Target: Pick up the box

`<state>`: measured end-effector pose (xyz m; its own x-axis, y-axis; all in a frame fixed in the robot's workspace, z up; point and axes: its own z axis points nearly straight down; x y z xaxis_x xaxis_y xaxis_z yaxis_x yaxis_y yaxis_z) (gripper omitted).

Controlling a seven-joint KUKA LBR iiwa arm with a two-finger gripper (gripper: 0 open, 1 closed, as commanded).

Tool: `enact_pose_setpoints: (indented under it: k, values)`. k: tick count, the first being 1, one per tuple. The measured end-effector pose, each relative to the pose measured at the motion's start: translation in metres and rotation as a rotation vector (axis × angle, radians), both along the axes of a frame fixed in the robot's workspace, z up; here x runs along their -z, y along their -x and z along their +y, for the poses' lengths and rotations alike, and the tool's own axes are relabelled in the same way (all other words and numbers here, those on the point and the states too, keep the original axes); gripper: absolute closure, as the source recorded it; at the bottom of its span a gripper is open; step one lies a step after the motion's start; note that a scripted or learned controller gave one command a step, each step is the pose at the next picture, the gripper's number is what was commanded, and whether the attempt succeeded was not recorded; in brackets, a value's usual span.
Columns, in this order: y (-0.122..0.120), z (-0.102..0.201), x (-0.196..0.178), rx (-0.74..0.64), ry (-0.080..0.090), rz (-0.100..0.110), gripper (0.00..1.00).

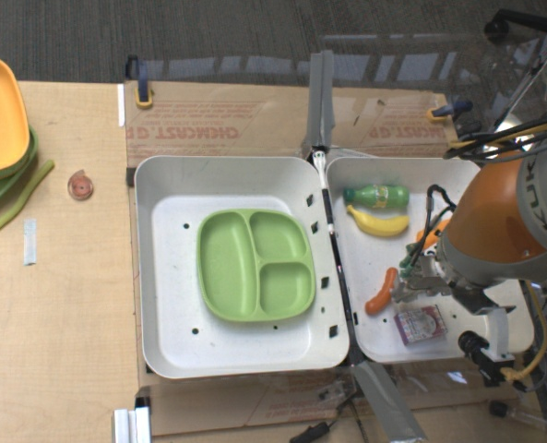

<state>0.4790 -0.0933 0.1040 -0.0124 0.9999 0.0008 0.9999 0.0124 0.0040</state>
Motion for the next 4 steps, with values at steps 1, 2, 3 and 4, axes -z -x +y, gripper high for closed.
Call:
enact_pose_setpoints:
  k: [1, 2, 3, 4]
  values:
    - [0.0, 0.0, 0.0, 0.0, 0.0, 0.0, 0.0]
    - [0.002, -0.033, 0.013, -0.303, 0.0, 0.006, 0.0]
    - [0.002, -0.034, 0.004, -0.299, 0.001, 0.006, 1.0]
    - [0.002, -0.034, 0.004, -0.3, 0.001, 0.006, 0.0]
